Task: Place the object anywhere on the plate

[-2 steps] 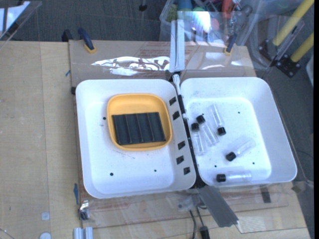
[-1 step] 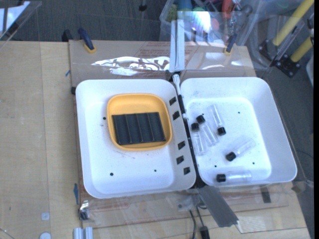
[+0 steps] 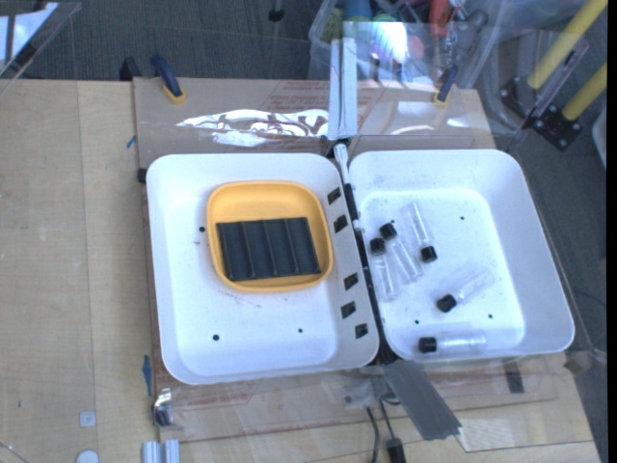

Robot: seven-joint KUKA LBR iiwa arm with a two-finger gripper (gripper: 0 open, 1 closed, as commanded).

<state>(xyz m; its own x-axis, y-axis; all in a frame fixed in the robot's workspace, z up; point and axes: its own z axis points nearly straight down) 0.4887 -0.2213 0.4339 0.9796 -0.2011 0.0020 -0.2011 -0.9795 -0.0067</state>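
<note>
A dark grey, ribbed rectangular block [image 3: 268, 248] lies flat on the yellow, rounded-square plastic plate [image 3: 265, 192]. It covers most of the plate's floor, with its long sides running left to right and its ribs running front to back. The plate sits a little behind the middle of the left shallow white bin [image 3: 183, 326], with bare white floor all around it.

Small black tabs [image 3: 339, 224] stand in a row along the seam where that bin meets the right shallow white bin [image 3: 501, 191]. Several clear plastic vials with black caps are scattered in the right bin. A cluster [image 3: 400, 249] lies near the seam, one vial [image 3: 463, 287] lies tilted toward the middle, and another [image 3: 453, 340] lies along the front wall.

Both bins rest on a pale wooden bench [image 3: 67, 258]. A blue-handled clamp [image 3: 166, 75] sits at the back left of the bench. Behind the right bin is a clear plastic tub of coloured items [image 3: 415, 8]. A flat grey metal strip [image 3: 419, 398] juts out in front of the seam.
</note>
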